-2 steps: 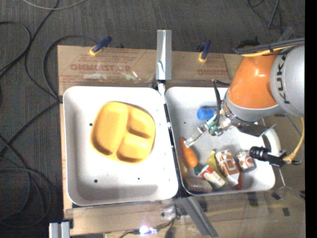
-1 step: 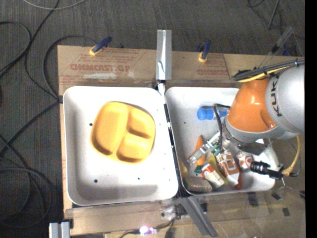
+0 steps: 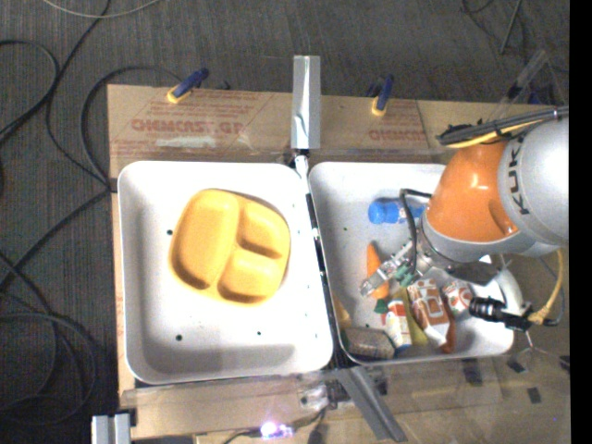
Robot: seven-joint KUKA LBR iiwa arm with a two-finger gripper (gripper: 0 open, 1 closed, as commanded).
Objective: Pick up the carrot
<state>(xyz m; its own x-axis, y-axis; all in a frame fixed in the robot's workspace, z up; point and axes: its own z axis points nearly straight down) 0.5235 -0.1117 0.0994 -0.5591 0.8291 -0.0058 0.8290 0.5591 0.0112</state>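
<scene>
Reaching down for the carrot (image 3: 373, 259)
The gripper (image 3: 387, 280) is hovering beside it, finger state unclear; next, it needs centring over it

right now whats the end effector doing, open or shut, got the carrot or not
End effector: low in the right bin, right at the carrot. Open or shut cannot be told, and no grasp on the carrot can be made out.
</scene>
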